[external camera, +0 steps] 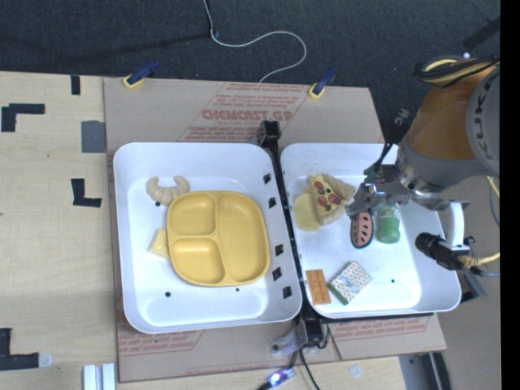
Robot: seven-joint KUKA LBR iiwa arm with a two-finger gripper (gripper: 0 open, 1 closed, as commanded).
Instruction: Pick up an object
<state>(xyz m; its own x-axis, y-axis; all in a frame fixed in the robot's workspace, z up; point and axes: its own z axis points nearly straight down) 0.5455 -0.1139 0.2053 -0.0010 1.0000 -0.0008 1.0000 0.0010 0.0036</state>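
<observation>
arm reaching in from 3 o'clock, gripper point(372, 204) hovering over right bin point(406, 299), watermelon slice point(361, 228) lying just at its 6 o'clock beside green bottle point(388, 224), grip state unclear

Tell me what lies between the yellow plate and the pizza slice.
In the camera view, the black divider where the two bins meet lies between the yellow plate and the pizza slice.

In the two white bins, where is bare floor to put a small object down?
Left white bin: a bare strip along the near wall below the yellow divided plate, and the far right corner. Right white bin: bare near-right floor beside the patterned packet. Crowded around the pizza slice toy and watermelon slice toy.
</observation>
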